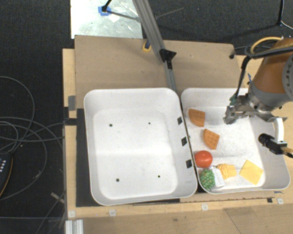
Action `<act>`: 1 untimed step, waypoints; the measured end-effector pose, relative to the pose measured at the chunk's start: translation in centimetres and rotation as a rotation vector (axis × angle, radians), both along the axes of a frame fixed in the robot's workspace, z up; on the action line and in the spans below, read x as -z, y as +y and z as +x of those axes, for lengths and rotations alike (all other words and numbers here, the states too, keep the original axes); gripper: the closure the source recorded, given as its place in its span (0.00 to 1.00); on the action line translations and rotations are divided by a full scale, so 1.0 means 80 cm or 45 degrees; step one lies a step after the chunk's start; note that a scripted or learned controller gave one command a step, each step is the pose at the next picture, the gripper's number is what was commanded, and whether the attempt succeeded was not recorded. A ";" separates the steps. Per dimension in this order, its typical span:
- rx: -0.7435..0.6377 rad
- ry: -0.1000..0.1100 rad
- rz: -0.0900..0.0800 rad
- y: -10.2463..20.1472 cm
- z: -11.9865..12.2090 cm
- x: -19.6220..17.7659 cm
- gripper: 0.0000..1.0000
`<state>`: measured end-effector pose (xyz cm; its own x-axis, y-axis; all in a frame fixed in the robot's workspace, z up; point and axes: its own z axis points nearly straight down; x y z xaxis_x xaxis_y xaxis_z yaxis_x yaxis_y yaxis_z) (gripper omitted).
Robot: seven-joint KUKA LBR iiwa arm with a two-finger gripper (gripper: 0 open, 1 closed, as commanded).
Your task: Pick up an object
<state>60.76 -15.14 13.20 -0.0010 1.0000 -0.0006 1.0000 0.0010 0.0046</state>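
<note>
No writing can be read on anything. A grey two-finger gripper (230, 117) hangs over the right-hand shallow white bin (283, 179); whether its fingers are spread or closed cannot be told. Six toy foods lie in that bin: two orange waffle pieces, one (197, 117) just left of the gripper, one (211, 139) below-left; further below, one red tomato (203, 158), one green broccoli (207, 179), one yellow corn cob (226, 170), one yellow cheese wedge (251, 171). One second white bin (132, 101) sits left.

Two bins (136, 96), six toy foods (211, 139).
</note>
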 end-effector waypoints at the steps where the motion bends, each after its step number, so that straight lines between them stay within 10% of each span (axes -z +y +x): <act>1: -0.001 -0.001 -0.001 -0.002 -0.004 -0.056 1.00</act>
<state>60.47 -15.27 17.66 -0.0016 1.0000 -0.0011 1.0000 0.0016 0.0057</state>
